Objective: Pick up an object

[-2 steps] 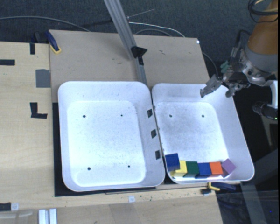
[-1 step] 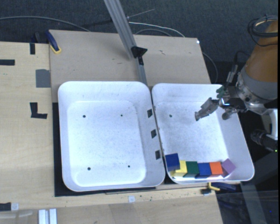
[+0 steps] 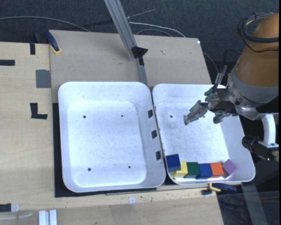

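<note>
2 bins: left white bin (image 3: 70, 125) and right white bin (image 3: 239, 146) sit side by side on the wooden bench (image 3: 18, 125), touching along their inner rims.
Arm: grey KUKA arm with its orange band (image 3: 260, 55) reaches in from the right, over the right bin.
Gripper: gripper (image 3: 193, 117) hangs above the middle of the right bin, tips aimed left and down; cannot tell whether it's spread or pressed together, and nothing shows between the tips.
Blocks: a row along the right bin's near wall, well apart from the gripper. Blue block (image 3: 173, 161) at the left end, yellow block (image 3: 181, 171) just below and beside it, then green block (image 3: 192, 168), second blue block (image 3: 205, 170), orange block (image 3: 217, 168), purple block (image 3: 229, 166) at the right end, tilted.
Pole: a grey metal pole (image 3: 121, 20) slants across the bench behind the bins.
</note>
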`<state>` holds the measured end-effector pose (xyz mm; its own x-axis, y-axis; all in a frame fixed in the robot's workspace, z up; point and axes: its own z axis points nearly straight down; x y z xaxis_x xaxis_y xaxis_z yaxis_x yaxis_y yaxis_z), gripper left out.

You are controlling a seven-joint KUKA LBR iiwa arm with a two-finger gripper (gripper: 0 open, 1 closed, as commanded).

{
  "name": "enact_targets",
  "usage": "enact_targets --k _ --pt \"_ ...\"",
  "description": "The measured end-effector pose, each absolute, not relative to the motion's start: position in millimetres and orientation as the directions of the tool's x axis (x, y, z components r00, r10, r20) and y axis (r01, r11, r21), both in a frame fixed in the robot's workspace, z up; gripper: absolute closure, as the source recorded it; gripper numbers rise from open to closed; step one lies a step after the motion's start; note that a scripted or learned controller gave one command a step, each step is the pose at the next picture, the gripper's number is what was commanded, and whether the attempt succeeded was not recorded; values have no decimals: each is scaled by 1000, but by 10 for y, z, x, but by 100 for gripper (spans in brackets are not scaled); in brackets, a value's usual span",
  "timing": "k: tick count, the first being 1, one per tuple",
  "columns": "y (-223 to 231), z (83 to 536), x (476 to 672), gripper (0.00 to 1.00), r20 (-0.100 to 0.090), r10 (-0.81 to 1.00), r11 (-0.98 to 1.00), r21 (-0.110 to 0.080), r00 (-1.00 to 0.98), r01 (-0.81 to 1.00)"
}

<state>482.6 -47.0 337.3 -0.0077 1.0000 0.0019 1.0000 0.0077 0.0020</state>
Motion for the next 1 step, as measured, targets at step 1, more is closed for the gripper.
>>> enact_targets --k 1 --pt "-275 2783 4888 0 0 1000 2 -8 -2 1000"
